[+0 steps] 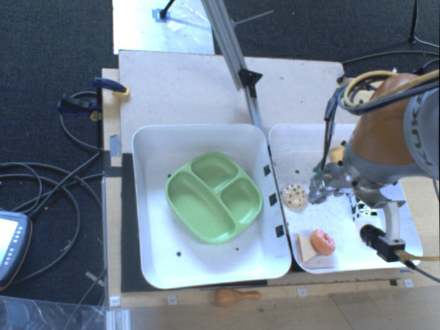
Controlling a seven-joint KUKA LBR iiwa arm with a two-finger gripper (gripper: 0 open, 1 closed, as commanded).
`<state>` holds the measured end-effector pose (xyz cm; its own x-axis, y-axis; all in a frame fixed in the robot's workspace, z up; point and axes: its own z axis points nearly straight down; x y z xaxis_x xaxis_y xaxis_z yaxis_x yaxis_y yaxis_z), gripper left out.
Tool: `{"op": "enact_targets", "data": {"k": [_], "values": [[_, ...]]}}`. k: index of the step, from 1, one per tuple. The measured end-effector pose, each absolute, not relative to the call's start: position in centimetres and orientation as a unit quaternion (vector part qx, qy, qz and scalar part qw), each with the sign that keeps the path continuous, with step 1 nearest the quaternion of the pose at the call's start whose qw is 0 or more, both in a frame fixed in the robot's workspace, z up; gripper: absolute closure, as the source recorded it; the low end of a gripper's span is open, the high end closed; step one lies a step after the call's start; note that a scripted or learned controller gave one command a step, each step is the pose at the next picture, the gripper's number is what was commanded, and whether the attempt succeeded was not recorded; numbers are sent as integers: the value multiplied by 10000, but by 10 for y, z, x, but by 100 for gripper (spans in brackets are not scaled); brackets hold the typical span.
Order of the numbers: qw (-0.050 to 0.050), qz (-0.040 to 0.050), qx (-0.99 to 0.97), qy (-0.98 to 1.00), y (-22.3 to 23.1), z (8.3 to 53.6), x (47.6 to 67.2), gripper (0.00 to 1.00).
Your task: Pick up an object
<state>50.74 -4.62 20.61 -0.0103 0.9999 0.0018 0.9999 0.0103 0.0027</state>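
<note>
In the right bin (300, 141) a round speckled cookie (294, 196) lies near the left wall. Toward the front of the same bin a pink donut (322, 241) rests on a tan slice (305, 249). My gripper (319, 189) hangs low over this bin, just right of the cookie and behind the donut. Nothing can be made out in its grasp. The arm's grey and orange wrist (385, 139) covers the bin's right half. A small yellow object (336, 155) peeks out beside the wrist.
The left bin (155, 253) holds a green divided plate (214, 196). A brown pear-shaped toy (237, 296) lies on the bench in front of the bins. A slanted metal pole (230, 43) crosses above the back of the bench. Cables and a clamp (96, 98) lie to the left.
</note>
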Motion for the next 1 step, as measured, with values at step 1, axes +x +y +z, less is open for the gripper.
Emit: {"op": "enact_targets", "data": {"k": [1], "values": [[1, 14, 7035, 7107, 0, 206, 519, 100]]}}
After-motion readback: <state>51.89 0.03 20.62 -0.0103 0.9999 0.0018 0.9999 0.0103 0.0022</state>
